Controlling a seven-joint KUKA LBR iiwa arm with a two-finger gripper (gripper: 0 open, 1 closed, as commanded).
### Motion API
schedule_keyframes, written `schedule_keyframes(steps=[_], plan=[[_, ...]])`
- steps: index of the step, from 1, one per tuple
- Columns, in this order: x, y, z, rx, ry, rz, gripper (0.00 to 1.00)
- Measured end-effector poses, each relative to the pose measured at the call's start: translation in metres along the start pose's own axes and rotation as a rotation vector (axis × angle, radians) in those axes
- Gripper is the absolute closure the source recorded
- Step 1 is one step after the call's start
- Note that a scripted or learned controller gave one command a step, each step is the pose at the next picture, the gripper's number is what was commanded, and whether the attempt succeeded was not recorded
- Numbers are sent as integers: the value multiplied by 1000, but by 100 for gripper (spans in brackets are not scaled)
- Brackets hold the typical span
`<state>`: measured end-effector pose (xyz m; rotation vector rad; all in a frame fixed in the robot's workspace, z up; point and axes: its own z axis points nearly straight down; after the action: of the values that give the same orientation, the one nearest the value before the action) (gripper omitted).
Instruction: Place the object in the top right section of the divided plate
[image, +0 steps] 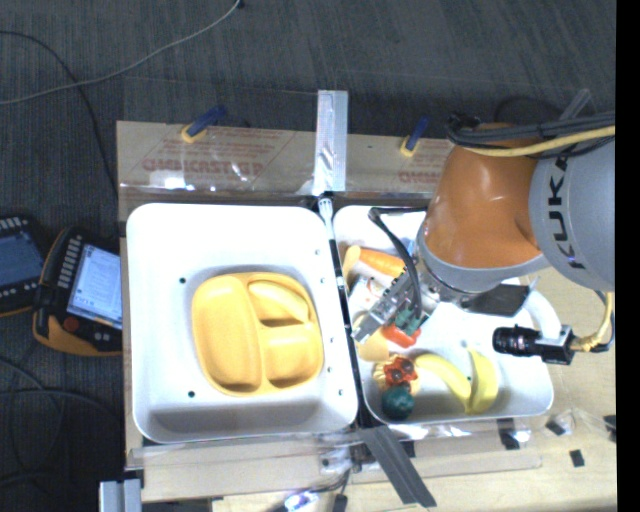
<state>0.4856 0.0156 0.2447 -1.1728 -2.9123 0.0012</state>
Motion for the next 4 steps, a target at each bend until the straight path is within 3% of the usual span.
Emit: schedule_keyframes(steps=[1, 2, 3, 4], plan=[[-3, -6, 52, 1, 1, -326, 100], [-44, -47, 35, -1, -1, -244, 100], [-75, -80, 44, 0, -1, -253, 100], [-89, -61, 62, 0, -2, -373, 100]])
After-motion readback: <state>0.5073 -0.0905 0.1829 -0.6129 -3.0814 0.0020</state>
